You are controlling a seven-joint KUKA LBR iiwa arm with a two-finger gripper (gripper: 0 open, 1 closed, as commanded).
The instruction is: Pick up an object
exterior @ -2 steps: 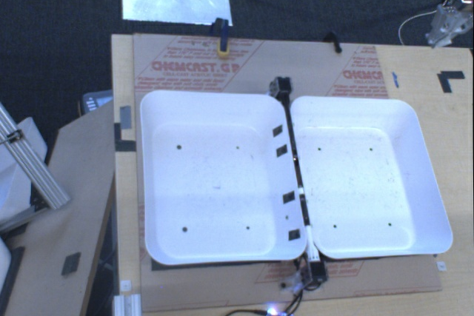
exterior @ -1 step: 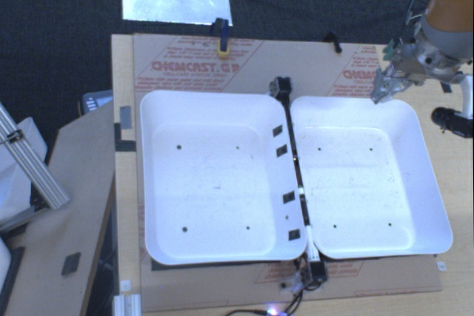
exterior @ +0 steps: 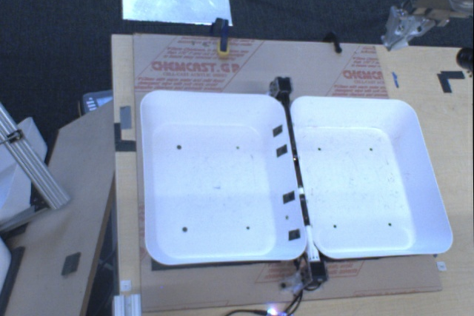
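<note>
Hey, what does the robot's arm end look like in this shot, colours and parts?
At the top right corner, the arm's end is a metallic grey block with a tan or beige section and a small greenish patch on its left side. The pincer below it is pale silver-grey and shiny, tapering downward. It is too blurred to make out cables or markings.
</note>
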